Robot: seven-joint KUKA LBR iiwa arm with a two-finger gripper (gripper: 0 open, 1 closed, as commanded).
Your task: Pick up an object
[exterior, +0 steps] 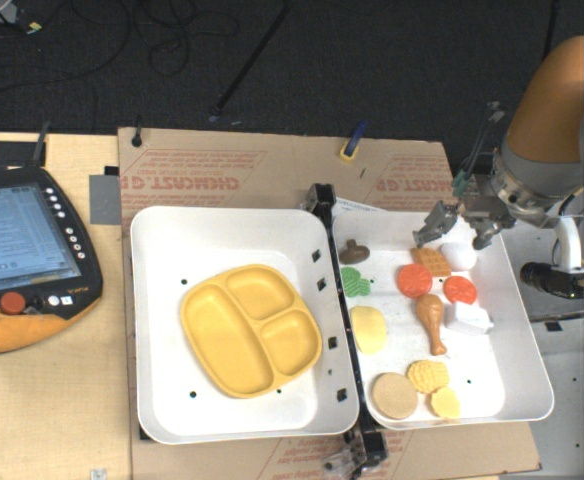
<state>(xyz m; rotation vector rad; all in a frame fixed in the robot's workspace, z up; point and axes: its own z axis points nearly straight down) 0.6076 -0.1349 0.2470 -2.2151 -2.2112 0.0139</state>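
Observation:
My gripper [459, 230] hangs over the far right part of the right bin [517, 368], its two grey fingers spread open. A small white object [461, 252] lies just under and between the fingers, not gripped. Close by lie an orange waffle piece [433, 260], a red tomato [414, 280] and a red round piece [460, 290]. Further toward the front are a white chunk [472, 317], a brown drumstick [433, 323], a pale yellow piece [368, 329], a yellow ridged piece [428, 375], a tan round cookie [394, 395] and a small yellow piece [445, 403].
A small brown item [353, 253] and a green leafy piece [355, 283] lie by the right bin's left wall. The left bin [162, 258] holds a yellow divided plate [252, 328]. A teach pendant [27, 258] lies on the bench at far left.

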